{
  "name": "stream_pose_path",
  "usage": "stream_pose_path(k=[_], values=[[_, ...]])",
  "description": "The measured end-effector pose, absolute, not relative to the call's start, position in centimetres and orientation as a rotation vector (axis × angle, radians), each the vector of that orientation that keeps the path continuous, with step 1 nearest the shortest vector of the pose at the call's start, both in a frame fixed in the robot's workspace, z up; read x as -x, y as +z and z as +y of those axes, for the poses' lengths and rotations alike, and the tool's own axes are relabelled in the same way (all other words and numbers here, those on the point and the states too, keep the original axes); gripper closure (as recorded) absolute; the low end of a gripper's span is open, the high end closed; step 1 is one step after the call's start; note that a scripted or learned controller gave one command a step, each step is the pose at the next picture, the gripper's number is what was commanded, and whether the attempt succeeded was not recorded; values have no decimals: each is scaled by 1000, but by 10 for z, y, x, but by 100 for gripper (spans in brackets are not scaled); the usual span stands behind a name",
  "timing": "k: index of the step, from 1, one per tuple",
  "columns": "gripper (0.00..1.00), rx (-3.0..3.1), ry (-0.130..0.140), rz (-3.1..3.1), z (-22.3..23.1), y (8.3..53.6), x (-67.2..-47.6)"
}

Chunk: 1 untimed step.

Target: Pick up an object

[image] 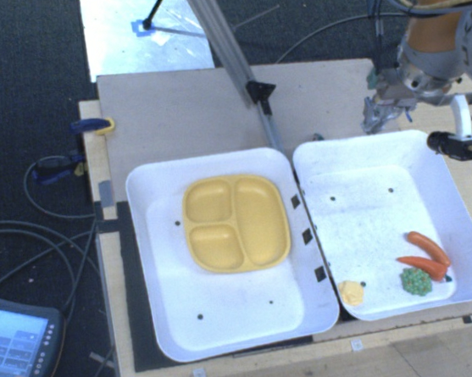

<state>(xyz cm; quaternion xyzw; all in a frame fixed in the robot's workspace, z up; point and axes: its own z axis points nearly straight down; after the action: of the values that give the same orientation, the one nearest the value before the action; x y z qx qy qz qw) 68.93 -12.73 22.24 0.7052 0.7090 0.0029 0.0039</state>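
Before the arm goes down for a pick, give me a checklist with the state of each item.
1. Targets in the right bin: ok. Two orange pieces, a green piece and a pale yellow piece lie near its front edge.
2. Gripper over a target: not ok. It sits above the bin's far rim, away from the pieces.
3. Finger opening: cannot tell.
4. Pieces spaced apart: not ok. The orange and green pieces crowd together; the yellow one lies apart.
5. Left bin: ok. The yellow divided plate rests flat.
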Motion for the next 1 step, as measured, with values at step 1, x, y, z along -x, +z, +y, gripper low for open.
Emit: stream_pose_path(k=[1], values=[[100, -2209, 5, 2233, -74, 234, -668]])
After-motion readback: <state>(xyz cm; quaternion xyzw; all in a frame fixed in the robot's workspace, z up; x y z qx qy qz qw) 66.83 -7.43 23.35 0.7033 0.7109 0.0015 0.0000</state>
